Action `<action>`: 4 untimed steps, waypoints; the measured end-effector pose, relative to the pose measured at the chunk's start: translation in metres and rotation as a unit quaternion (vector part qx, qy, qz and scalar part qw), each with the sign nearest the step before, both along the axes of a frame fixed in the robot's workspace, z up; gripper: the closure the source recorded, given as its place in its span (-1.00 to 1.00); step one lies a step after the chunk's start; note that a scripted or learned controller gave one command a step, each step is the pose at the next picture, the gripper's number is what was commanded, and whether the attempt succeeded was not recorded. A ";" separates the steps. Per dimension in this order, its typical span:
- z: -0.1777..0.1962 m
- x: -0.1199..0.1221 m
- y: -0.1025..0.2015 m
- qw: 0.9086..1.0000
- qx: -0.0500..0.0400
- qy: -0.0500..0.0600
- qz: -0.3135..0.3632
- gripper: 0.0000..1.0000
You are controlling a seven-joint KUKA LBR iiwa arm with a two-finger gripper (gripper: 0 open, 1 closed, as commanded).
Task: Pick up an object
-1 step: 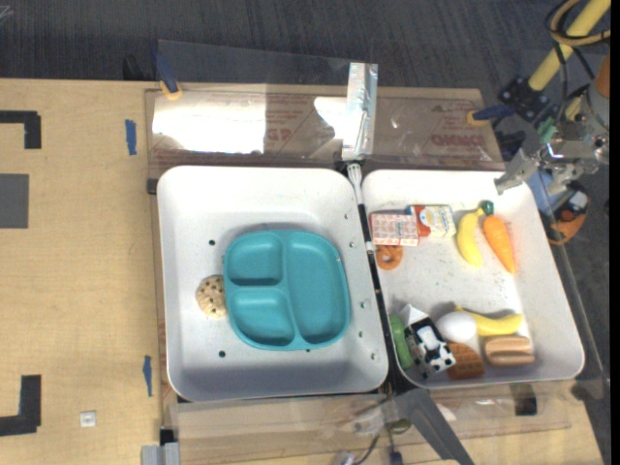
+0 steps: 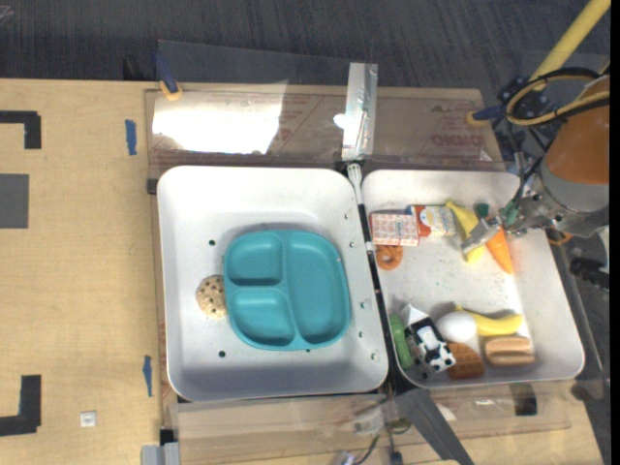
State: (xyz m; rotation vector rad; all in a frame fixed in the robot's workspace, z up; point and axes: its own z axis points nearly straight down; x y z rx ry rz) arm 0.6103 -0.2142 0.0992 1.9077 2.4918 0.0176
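My gripper (image 2: pixel 492 232) hangs low over the far right part of the right bin (image 2: pixel 567 303), reaching in from the orange-banded wrist (image 2: pixel 581 148). It sits right among a yellow toy piece (image 2: pixel 464 219), a small green bit (image 2: pixel 481 209) and an orange carrot (image 2: pixel 501 252). The carrot lies just below and beside the gripper tip. I cannot make out anything held in it. A red and white carton (image 2: pixel 392 228) and an orange ring (image 2: pixel 389 257) lie to the gripper's left.
The right bin's near end holds a banana (image 2: pixel 494 320), a white egg (image 2: pixel 457 329), a black and white cow toy (image 2: pixel 432 349), a bun (image 2: pixel 509 350) and a green piece (image 2: pixel 399 342). The left bin (image 2: pixel 184 211) holds a teal divided plate (image 2: pixel 288 289) and a cookie (image 2: pixel 211 295).
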 end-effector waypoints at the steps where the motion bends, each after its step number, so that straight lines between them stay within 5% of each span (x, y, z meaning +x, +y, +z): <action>1: -0.013 0.017 0.046 0.993 -0.003 0.005 -0.118 -1.00; 2: -0.003 0.018 0.046 0.993 -0.004 0.004 -0.118 1.00; 3: 0.097 -0.010 0.080 0.978 -0.002 0.002 -0.207 1.00; 4: 0.108 -0.007 0.081 0.990 -0.003 0.004 -0.138 1.00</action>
